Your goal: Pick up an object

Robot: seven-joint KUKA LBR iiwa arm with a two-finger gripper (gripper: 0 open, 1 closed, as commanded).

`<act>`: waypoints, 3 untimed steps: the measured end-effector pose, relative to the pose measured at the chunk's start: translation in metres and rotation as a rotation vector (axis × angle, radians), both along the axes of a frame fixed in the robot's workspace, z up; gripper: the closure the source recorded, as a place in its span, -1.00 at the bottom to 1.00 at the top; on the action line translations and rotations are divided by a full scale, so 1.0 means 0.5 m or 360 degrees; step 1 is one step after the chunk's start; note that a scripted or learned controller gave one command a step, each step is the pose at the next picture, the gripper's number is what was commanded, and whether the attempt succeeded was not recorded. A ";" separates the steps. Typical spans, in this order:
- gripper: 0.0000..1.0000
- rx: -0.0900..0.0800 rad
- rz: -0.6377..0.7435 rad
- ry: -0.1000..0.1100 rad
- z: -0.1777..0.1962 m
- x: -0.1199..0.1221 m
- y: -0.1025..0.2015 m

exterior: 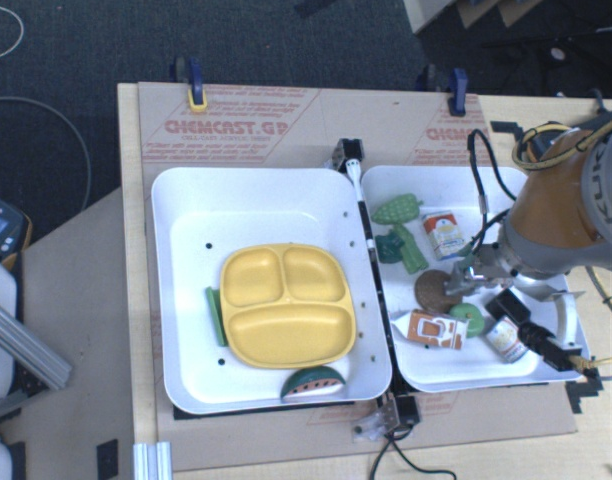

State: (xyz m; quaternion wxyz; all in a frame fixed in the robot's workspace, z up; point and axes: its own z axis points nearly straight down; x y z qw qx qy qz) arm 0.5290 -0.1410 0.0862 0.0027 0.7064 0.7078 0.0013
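The right bin (426, 368) holds several small items. A green leafy toy (397, 209) and a darker green piece (396, 246) lie at its left. A small red and white carton (445, 234) sits near the middle. A brown round disc (431, 290), an orange carton (434, 329), a green round piece (468, 318) and a small jar (505, 340) lie toward the front. My gripper (462, 280) hangs low over the bin, just right of the brown disc and above the green round piece. I see nothing lifted in it.
The left bin (186, 198) holds a yellow divided plate (286, 303), a watermelon slice toy (313, 382) at its front and a green strip (216, 316) by its left side. The arm's grey body (551, 213) covers the right bin's right part. Clamps (195, 83) stand at the back.
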 end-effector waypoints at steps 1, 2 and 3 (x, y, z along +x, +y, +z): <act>1.00 0.0003 0.0010 -0.0006 0.208 0.062 0.181; 1.00 0.0002 -0.0001 0.0002 0.218 0.059 0.173; 1.00 0.0008 -0.0005 0.0025 0.195 -0.108 0.215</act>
